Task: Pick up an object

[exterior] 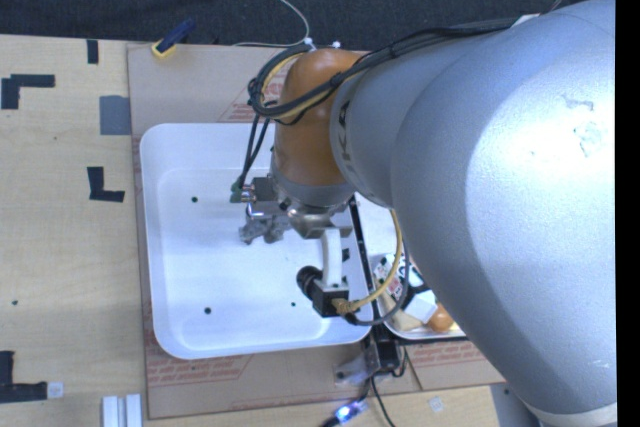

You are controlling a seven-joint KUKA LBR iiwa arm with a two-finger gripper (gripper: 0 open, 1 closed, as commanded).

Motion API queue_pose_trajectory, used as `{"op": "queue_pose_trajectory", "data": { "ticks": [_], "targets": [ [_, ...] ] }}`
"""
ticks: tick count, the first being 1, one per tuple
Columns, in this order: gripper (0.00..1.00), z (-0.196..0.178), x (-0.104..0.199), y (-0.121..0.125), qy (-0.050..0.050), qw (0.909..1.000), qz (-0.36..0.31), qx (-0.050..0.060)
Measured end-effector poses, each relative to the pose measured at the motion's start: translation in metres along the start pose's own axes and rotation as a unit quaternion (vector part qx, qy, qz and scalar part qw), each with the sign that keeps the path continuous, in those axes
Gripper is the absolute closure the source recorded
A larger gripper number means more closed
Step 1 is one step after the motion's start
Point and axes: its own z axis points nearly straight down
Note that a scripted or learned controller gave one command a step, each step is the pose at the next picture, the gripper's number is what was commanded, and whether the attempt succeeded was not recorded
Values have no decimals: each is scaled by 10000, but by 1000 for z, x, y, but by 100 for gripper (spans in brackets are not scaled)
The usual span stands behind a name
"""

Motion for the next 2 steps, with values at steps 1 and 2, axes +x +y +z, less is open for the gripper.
{"op": "queue_pose_trajectory", "data": {
  "ticks": [1,2],
  "targets": [
    [100,34,51,-9,-2,10000,6,-1],
    [100,5,77,-10,6,10000,9,-30]
  ]
}}
